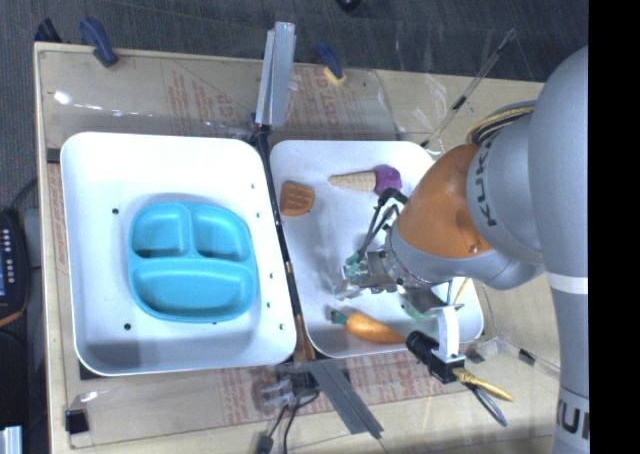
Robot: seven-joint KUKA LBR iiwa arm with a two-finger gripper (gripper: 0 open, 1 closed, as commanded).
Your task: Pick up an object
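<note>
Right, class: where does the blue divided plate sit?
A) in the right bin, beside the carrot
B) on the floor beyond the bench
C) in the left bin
C: the blue divided plate lies flat in the left bin, while the carrot lies in the right bin.

Pale tabletop (150,92) bearing two shallow white bins side by side: left bin (90,242) toward the left edge, right bin (310,242) beside it.
</note>
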